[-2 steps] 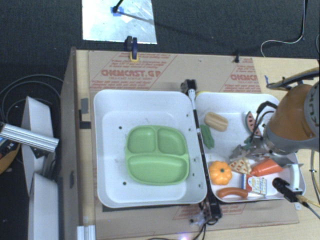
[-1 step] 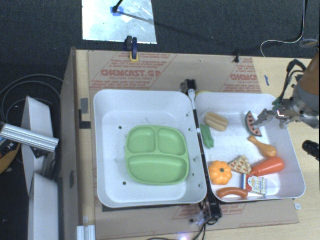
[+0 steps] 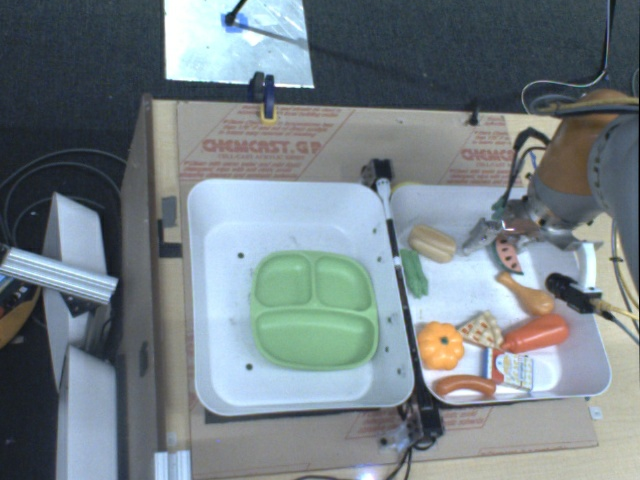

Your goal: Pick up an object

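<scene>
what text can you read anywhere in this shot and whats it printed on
"CHEMCAST GP": red print on the brown sheet behind the left bin; smaller lines beneath it are blurred.
Similar red print at the sheet's right end, partly covered, unreadable.
Small carton in the right bin: print too small.

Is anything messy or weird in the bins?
A bit. The green toy leans against the divider at the right bin's left edge. The other toy foods lie jumbled there, while the green plate sits neatly in the left bin.
</scene>
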`<state>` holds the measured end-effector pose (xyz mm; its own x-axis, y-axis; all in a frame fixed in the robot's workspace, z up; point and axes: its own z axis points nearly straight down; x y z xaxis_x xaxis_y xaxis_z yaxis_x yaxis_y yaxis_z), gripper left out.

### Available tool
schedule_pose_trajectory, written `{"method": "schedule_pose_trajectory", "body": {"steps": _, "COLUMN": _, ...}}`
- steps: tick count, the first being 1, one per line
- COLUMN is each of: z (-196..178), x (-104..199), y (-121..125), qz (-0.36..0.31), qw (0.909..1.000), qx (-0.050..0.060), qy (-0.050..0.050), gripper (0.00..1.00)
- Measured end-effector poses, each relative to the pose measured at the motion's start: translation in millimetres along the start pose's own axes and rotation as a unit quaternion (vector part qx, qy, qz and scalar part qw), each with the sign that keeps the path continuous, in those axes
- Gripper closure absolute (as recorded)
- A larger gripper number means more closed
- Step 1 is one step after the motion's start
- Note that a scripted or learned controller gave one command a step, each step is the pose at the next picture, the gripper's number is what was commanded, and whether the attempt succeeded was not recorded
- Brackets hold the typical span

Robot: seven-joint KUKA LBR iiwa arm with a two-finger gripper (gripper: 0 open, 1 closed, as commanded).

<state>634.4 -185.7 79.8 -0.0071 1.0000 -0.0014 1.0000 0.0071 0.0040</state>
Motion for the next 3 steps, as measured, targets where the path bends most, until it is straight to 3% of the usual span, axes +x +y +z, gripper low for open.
{"method": "schedule_pose_trajectory", "body": {"steps": 1, "z": -15.8, "x": -1.1, "y": -0.8, "qz": 0.000, "qw": 1.0000, "qx": -0.001, "qy": 0.000, "gripper": 1.00}}
{"method": "schedule_pose_trajectory", "body": {"steps": 2, "z": -102.0, "x": 10.7, "y": -23.4, "qz": 0.002, "qw": 1.0000, "qx": -0.001, "qy": 0.000, "gripper": 1.00}}
{"method": "schedule_pose_trajectory", "body": {"steps": 3, "z": -142.0, "x": 83.8, "y": -8.1, "qz": -0.002, "qw": 1.0000, "qx": -0.001, "qy": 0.001, "gripper": 1.00}}
